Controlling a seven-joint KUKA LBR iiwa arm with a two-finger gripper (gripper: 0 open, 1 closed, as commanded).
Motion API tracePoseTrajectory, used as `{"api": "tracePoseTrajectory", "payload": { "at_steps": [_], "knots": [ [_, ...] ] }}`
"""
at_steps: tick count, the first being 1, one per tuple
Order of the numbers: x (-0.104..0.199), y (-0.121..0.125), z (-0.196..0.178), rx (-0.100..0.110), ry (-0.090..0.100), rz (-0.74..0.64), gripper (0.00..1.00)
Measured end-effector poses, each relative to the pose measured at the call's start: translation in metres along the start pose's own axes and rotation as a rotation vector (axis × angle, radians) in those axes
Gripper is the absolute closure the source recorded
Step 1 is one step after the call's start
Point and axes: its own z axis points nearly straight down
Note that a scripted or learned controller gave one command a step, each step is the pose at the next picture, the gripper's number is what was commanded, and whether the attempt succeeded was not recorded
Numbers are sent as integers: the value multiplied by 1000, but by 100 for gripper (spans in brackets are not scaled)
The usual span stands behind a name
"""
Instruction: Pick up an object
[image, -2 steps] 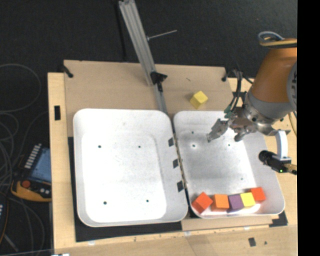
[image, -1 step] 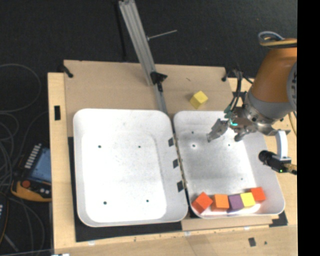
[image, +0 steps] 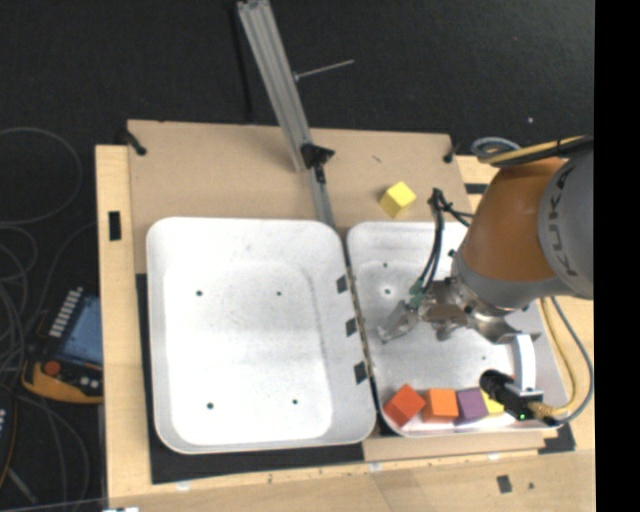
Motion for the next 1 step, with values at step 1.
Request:
{"api": "tracePoseTrajectory", "payload": {
  "at_steps": [1],
  "knots": [
    [27,-31,-53,-12,-2,-2,0]
  ]
}}
